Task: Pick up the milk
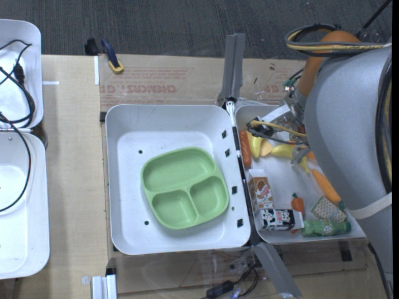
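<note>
At the far left edge sit white trays (19, 229) with a black cable (15, 86) looping over them. A blue-handled clamp (111, 56) lies on the bench (68, 167) at about 11 o'clock from the left bin (115, 167). In the middle of that bin rests a green divided plate (184, 187), lying flat with three compartments.

The right bin (274, 237) sits just beside the left one. Along its left wall at 9 o'clock lies a slim orange piece (245, 148), with a yellow banana (277, 148) just to its right. Below them stands a small brown-printed carton (260, 192). The milk (277, 218), a small carton with black-and-white cow patches, lies on its side at about 7 o'clock in the right bin, near the front rim and just below the brown carton. A small carrot (298, 202) sits at 1 o'clock from the milk, and a green packet (325, 228) lies at 3 o'clock from it, close beside it.

The grey arm (355, 104) covers the bin's right half. The pincer (297, 147) hangs over the banana area at about 12 o'clock from the milk, well apart from it. Whether the pincer is open or closed cannot be told, and nothing is seen in its hold.
</note>
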Robot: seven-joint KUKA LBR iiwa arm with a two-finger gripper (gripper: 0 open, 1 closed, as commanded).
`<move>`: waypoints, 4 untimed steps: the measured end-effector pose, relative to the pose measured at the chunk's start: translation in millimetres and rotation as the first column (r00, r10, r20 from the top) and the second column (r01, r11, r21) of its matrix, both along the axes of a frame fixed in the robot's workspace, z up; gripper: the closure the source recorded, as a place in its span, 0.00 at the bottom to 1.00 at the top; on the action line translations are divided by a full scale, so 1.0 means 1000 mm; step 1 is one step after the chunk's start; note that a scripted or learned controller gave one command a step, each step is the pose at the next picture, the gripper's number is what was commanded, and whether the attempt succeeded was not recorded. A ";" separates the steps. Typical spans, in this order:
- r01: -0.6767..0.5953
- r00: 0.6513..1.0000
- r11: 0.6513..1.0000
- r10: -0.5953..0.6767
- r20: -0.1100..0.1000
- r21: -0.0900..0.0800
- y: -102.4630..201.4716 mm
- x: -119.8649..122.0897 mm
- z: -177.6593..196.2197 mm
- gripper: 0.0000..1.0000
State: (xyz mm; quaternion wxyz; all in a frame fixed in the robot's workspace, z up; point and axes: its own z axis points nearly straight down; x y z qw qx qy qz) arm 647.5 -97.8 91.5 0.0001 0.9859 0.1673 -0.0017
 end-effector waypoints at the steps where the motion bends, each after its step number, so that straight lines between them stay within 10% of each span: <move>1: 0.137 0.991 0.991 -0.137 -0.002 0.001 -0.011 -0.128 -0.001 0.00; 2: 0.132 0.991 0.991 -0.132 0.000 0.000 -0.019 -0.028 0.000 0.00; 3: 0.134 0.991 0.991 -0.134 0.000 0.016 -0.086 -0.077 0.002 0.00; 4: 0.132 0.991 0.991 -0.132 0.000 0.002 -0.033 -0.074 0.024 0.00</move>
